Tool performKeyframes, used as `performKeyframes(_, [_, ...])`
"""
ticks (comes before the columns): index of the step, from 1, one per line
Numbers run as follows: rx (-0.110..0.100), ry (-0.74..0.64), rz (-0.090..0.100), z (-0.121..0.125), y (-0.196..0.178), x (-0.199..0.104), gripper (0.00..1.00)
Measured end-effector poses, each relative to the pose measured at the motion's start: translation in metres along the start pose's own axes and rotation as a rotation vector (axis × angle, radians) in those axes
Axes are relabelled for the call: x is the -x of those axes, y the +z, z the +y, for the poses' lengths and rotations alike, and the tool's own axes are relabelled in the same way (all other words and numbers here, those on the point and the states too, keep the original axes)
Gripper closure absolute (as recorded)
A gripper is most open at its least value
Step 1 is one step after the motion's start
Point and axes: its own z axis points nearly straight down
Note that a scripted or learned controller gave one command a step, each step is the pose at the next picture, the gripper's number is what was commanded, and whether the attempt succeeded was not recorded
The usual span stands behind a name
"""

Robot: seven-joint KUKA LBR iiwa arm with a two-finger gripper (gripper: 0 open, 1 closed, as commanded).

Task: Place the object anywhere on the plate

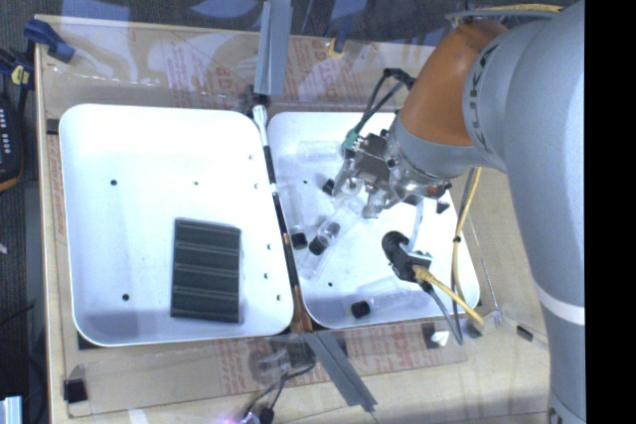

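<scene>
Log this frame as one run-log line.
arm: over right bin | gripper: low among small clear items | dark ridged plate: left bin, bare | place: not done

One fixed overhead camera, slanted down, both bins (70, 213)

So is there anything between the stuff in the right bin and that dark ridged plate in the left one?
Yes. The raised walls where the two bins meet run between them, so anything from the right bin must be lifted over. The dark ridged plate itself lies flat in the left bin with nothing on it.
</scene>
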Motion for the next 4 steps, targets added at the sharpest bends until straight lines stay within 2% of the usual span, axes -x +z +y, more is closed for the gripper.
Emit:
performKeyframes(1, [0.0, -0.212, -0.002, -0.051, 0.015, -0.083, 1.0])
performKeyframes(2, [-0.002, -0.025, -0.005, -0.109, 0.028, -0.118, 1.0])
performKeyframes(3, [-0.002, 0.351, -0.004, -0.14, 0.101, -0.223, 1.0])
performKeyframes(4, [0.0, 0.489, -0.001, -0.087, 0.027, -0.171, 1.0])
